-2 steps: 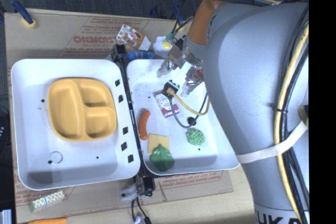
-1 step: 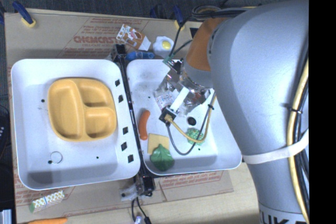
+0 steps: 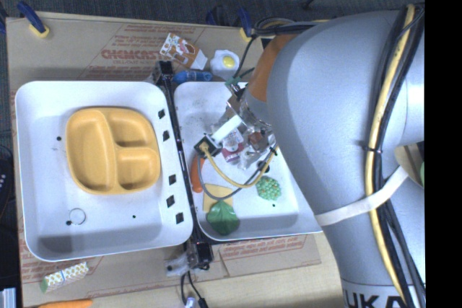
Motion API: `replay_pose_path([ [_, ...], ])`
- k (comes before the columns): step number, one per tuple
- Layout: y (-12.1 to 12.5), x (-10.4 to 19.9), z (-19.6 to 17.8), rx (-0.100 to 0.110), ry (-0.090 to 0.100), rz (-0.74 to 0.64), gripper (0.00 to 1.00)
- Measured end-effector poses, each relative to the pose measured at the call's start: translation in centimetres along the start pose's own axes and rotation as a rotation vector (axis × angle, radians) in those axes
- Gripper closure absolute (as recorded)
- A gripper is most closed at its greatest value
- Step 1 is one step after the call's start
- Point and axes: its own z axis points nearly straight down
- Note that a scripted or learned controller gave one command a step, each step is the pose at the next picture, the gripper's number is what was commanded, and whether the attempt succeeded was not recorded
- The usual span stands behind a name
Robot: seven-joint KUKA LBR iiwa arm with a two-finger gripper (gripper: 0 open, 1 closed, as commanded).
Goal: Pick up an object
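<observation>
My gripper [image 3: 232, 143] reaches down into the right bin [image 3: 189, 103], its wrist hardware and yellow cable low over the bin's middle. Just beneath it lies a small red and white item [image 3: 232, 151], partly hidden by the gripper. A green bumpy ball [image 3: 268, 188] sits to the lower right of the gripper. A green leafy toy [image 3: 221, 216] rests at the bin's near edge. An orange carrot-like piece [image 3: 196, 175] lies along the bin's left wall. The fingertips are hidden by the wrist hardware.
The left bin [image 3: 40, 177] holds a yellow divided plate [image 3: 113, 149] and a small clear ring [image 3: 77, 216]. Behind the bins lie a snack packet [image 3: 175, 48], a blue object [image 3: 192, 75] and a yellow and white toy [image 3: 226, 62]. The large grey arm [image 3: 339, 126] covers the right side.
</observation>
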Motion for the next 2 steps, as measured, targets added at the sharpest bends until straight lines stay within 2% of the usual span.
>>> replay_pose_path([
  [1, -1.4, -2.7, -2.2, 0.002, -0.005, -0.021, 0.00],
  [2, 2.5, 4.3, -0.6, -0.002, -0.003, -0.109, 0.00],
])
